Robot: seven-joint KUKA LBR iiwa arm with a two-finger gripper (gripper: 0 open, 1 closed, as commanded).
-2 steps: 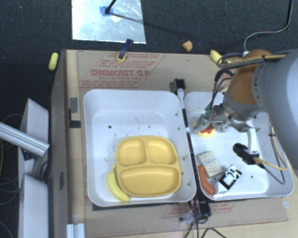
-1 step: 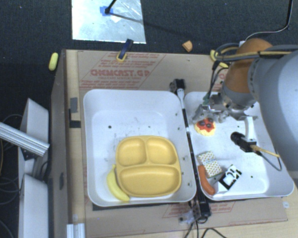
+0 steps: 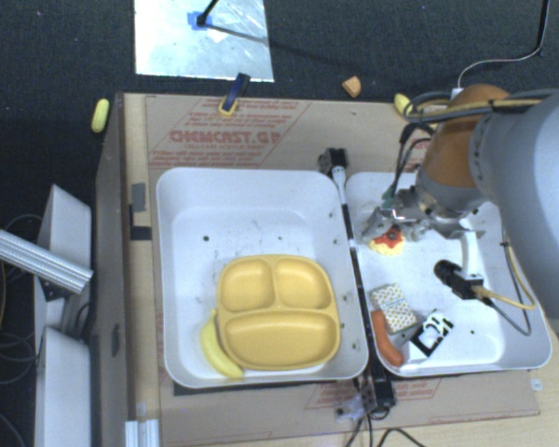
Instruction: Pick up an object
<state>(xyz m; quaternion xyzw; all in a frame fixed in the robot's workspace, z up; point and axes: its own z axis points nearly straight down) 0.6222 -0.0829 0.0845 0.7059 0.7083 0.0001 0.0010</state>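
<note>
At the upper left corner of the right bin (image 3: 489, 347), the pincer (image 3: 388, 223) is hanging low over the white floor, carried by the grey arm (image 3: 531, 175) that is reaching in from the right. Whether the pincer is released or clenched cannot be told from this slant. Just below the pincer, touching it or nearly so, a small red and yellow toy (image 3: 387, 242) is lying on the bin floor, close to the wall that is dividing the two bins. Further below the pincer, a checkered packet (image 3: 391, 304) is lying, and beyond that an orange sausage-shaped thing (image 3: 385, 336) is resting along the same wall. To the right of that, well below the pincer, a black and white piece (image 3: 432, 331) is sitting. To the pincer's left, across the dividing wall, the left bin (image 3: 252, 208) is holding a yellow divided plate (image 3: 278, 310) with a banana (image 3: 214, 345) lying against its lower left edge. Both bins are standing on a cardboard-covered surface (image 3: 224, 138)
</note>
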